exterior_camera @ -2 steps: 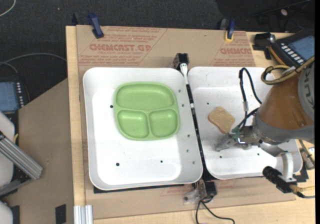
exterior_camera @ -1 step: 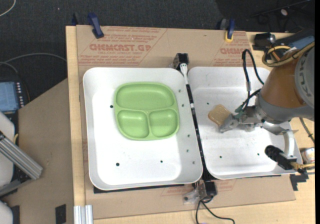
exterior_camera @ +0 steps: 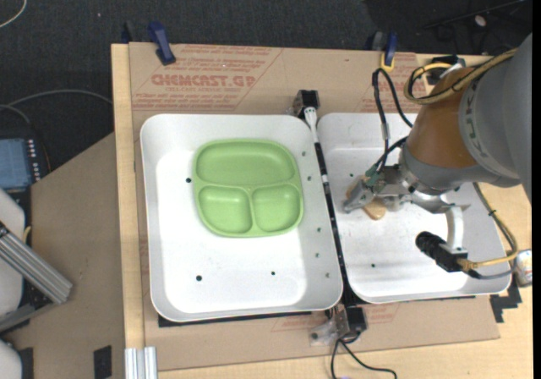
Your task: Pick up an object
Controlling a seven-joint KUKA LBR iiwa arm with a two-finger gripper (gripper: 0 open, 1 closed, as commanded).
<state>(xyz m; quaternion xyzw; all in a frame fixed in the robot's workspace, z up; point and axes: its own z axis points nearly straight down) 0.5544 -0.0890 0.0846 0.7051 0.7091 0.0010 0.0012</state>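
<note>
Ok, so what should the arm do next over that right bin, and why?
Probably settle straight down on the small tan object and grip it. The gripper sits right beside that piece on the right shallow white bin's floor, while the green divided plastic plate lies off in the left bin.

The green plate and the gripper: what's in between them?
In the camera view, between the green plate and the gripper lie bare white bin floor and the bins' meeting rims.
</note>
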